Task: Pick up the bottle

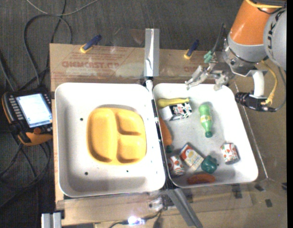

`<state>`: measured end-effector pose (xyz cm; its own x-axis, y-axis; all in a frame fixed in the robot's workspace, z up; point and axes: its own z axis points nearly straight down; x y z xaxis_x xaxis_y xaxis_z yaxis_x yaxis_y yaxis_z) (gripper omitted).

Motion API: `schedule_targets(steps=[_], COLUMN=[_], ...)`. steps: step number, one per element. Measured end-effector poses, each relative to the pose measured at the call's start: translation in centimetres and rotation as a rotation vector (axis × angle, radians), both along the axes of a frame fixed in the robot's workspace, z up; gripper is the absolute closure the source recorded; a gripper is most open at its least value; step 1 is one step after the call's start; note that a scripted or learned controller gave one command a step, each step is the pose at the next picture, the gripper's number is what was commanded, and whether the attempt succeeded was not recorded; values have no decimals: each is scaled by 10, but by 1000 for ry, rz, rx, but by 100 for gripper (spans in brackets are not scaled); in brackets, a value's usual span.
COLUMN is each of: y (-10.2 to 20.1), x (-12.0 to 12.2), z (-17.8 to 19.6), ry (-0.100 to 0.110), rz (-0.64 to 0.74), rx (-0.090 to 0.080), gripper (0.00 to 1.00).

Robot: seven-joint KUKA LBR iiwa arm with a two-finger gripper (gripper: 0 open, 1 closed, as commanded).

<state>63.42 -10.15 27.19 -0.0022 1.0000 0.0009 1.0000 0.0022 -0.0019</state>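
My gripper (pixel 207 80) hangs spread, holding nothing, over right bin's (pixel 245 127) far rim. Green bottle (pixel 206 118) lies just nearer, cap pointing near. Likely light, stiff, slick; take it across its belly.

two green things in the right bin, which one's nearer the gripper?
The green bottle, lying in the bin's upper half just below the gripper. The other, a small dark green item, sits near the bin's bottom edge beside the red sausage-like piece.

bench (pixel 103 63) bears two white bins (pixel 70 141).
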Motion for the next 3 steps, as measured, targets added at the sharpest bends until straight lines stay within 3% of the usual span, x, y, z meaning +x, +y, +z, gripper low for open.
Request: schedule_targets(steps=[1, 2, 3], y=[-47, -81, -79], x=[-30, -13, -13], z=[-69, -173, -165], ry=[1, -3, -2], rz=[44, 116, 117], rx=[-2, -2, 1], gripper=[0, 0, 100])
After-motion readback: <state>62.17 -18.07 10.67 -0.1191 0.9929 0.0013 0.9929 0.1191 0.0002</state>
